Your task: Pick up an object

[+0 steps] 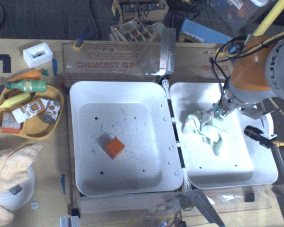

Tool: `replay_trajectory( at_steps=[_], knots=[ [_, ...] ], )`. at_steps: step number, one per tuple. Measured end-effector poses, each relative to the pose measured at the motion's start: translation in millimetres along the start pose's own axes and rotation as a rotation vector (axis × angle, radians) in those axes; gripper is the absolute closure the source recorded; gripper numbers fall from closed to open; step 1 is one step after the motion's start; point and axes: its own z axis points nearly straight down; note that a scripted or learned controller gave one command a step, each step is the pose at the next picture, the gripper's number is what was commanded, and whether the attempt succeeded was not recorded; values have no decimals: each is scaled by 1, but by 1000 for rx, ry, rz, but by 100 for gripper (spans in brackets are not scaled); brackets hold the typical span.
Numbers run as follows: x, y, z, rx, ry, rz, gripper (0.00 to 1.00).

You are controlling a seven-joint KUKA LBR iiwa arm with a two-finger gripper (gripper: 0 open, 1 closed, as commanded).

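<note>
An orange cube [115, 147] lies in the left bin [85, 103], a little left of its middle. A crumpled pale green-white cloth [204, 128] lies in the right bin [236, 169], in its upper left part. My gripper [217, 111] reaches down from the right onto the cloth's upper right edge and touches it there. The wrist hides the fingertips, so their state is unclear.
The grey arm with its orange band [250, 70] hangs over the right bin's far right corner. A wooden bowl [42, 130] of toy food stands left of the bins, with a beige towel [14, 174] below it. Clutter lies behind the bench.
</note>
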Motion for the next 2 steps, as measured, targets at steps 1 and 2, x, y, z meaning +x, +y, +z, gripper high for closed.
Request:
replay_trajectory(
  at_steps=[1,2],
  knots=[
    [11,-62,21,-23,-15,69,0],
    [-31,-11,22,-20,-18,55,0]
  ],
)
